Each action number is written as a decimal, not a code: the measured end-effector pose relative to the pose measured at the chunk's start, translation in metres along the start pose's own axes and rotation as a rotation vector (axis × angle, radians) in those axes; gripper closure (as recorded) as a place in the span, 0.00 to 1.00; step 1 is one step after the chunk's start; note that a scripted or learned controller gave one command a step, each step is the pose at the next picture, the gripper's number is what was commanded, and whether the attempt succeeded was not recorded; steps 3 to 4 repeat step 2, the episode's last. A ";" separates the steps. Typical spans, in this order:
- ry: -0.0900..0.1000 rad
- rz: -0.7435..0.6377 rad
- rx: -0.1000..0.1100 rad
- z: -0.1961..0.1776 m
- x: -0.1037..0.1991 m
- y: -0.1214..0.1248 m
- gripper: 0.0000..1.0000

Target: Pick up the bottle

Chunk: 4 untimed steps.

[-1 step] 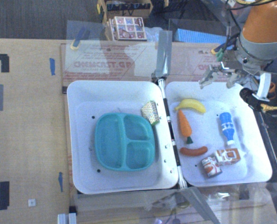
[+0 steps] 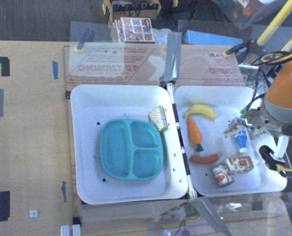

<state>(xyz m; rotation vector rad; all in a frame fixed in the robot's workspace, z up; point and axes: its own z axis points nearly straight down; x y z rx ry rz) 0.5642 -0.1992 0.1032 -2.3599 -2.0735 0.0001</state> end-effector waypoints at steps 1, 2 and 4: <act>-0.001 0.005 -0.003 -0.010 -0.002 0.000 1.00; 0.000 -0.031 -0.001 -0.095 0.054 0.001 1.00; 0.000 -0.031 -0.001 -0.095 0.054 0.001 1.00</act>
